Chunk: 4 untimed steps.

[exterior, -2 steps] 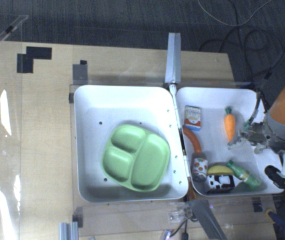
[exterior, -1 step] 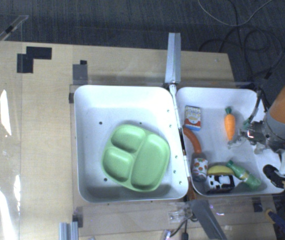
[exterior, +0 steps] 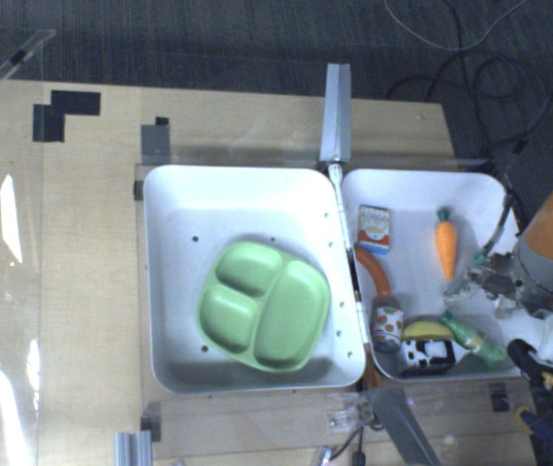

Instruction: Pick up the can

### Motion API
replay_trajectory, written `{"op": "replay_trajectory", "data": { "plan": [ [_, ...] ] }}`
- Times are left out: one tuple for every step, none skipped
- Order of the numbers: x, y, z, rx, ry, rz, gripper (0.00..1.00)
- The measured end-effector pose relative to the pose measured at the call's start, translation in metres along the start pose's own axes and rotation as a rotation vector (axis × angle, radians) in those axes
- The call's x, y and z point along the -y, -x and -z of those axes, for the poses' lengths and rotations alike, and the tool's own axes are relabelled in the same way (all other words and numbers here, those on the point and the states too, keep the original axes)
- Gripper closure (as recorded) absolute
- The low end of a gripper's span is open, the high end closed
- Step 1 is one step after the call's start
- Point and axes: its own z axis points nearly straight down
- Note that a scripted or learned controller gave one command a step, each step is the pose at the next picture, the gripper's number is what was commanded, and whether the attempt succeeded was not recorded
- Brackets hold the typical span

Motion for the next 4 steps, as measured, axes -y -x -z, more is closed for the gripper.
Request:
{"op": "replay_trajectory", "data": {
  "plan": [
    [-0.003,-0.001,0.012,-0.002,0.007,0.002,1.0],
    [-0.003,-0.001,0.012,-0.002,0.007,0.002,0.0],
    [-0.008,-0.003,-0.002,-0.003,0.001,-0.052,0.0],
    [-0.002,-0.037,-0.002,0.002,0.009,0.035,0.0]
  ]
}}
